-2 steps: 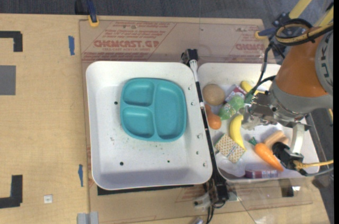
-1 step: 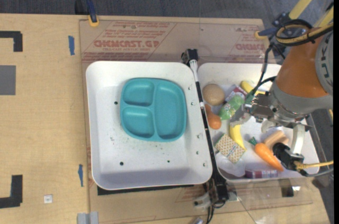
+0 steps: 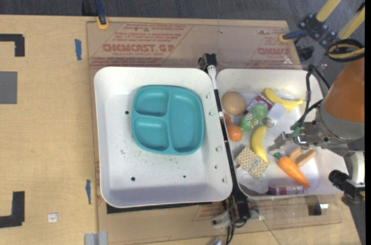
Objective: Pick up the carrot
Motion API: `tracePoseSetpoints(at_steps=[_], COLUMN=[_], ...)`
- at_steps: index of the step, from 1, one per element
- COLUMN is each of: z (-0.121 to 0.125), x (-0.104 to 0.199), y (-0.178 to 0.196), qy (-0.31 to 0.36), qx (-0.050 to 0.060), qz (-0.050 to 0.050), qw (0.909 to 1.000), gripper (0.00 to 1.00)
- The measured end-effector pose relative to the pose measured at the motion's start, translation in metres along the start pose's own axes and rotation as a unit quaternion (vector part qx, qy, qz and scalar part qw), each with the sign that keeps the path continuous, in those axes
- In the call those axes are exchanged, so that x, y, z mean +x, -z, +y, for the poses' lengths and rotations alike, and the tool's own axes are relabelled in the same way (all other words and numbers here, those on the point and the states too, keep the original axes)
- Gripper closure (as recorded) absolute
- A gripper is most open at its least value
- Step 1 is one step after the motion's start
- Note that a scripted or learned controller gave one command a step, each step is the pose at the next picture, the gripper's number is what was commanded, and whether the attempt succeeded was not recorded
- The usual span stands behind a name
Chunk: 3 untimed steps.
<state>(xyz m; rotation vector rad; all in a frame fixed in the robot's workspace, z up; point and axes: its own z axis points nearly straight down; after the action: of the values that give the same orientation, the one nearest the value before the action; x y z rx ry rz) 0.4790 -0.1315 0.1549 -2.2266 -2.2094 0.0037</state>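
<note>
Tapered orange carrot (image 3: 293, 171) — glossy; gripper (image 3: 288, 143) above

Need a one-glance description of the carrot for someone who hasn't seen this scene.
Look in the right-hand white bin, at its near right part beside the gripper. The carrot lies slantwise there: a tapered bright orange cone with a green tip, longer and more pointed than the small round orange fruit nearby.

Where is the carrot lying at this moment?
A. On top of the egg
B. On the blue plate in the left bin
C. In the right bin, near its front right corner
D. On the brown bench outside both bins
C: the carrot lies in the right bin, toward its front right corner, just below the gripper, while the blue plate sits in the left bin.
</note>
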Motion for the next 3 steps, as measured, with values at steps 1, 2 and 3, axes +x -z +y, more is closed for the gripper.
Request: tracePoseSetpoints(at_steps=[1, 2, 3], z=[0.006, 0.008, 0.009], x=[-0.045, -0.047, -0.036], y=[-0.055, -0.043, -0.045], qy=[-0.006, -0.007, -0.003], qx=[-0.008, -0.012, -0.007], qz=[-0.001, -0.004, 0.008], qw=[1.0000, 0.9999, 0.9999], gripper=[0.00, 1.00, 0.00])
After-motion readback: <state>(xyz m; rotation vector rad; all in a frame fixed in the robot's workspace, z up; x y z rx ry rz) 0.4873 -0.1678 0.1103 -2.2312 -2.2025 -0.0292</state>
